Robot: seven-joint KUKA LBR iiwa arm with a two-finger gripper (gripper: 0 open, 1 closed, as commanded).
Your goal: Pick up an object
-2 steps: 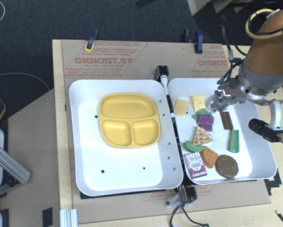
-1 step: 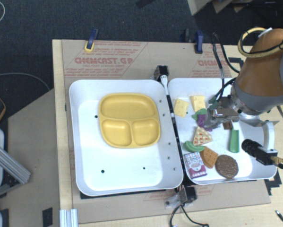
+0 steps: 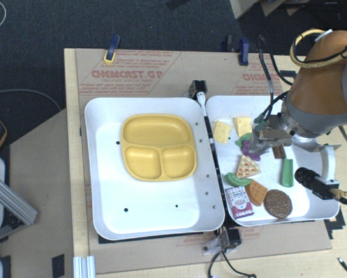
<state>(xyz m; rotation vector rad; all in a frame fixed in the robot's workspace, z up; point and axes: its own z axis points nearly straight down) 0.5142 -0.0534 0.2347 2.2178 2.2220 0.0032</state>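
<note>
The right bin (image 3: 316, 214) holds several toy foods. Two pale yellow cheese pieces (image 3: 222, 131) lie at its back left. A purple grape-like piece (image 3: 251, 150) sits near the middle, with a green bit just behind it. My gripper (image 3: 260, 141) hangs right over the purple piece and hides part of it. Whether it touches the piece is unclear. In front lie a waffle-patterned wedge (image 3: 248, 168), a green piece (image 3: 236, 180), an orange cracker (image 3: 256, 192), a brown round patty (image 3: 277, 203) and a red packet (image 3: 238, 201). A green stick (image 3: 287, 172) lies to the right.
The left bin (image 3: 98, 172) holds a yellow three-compartment plate (image 3: 159, 146). A black divider rail (image 3: 207, 133) runs between the bins. The grey and orange arm (image 3: 321, 91) covers the right bin's back right part. A small brown piece (image 3: 278, 152) lies beside the gripper.
</note>
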